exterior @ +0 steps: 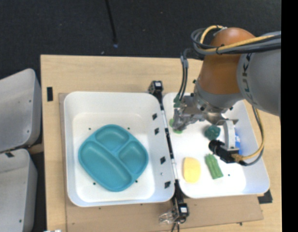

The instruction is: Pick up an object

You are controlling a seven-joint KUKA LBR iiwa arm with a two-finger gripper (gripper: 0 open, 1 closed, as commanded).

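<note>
End effector (pixel 180 120) sits low at the right white bin's (pixel 252 180) left wall, over a small green object (pixel 177 124), finger state not discernible; risk: fingers strike the wall or glance off, while yellow oval block (pixel 191 170) lies well apart.

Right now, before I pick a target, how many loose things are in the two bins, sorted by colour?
Teal: 2, the divided teal plastic plate in the left bin and a small teal lump in the right bin
Yellow: 1, a rounded yellow block
Green: 2, a ridged green bar and a small green piece by the gripper
Total: 5
</note>
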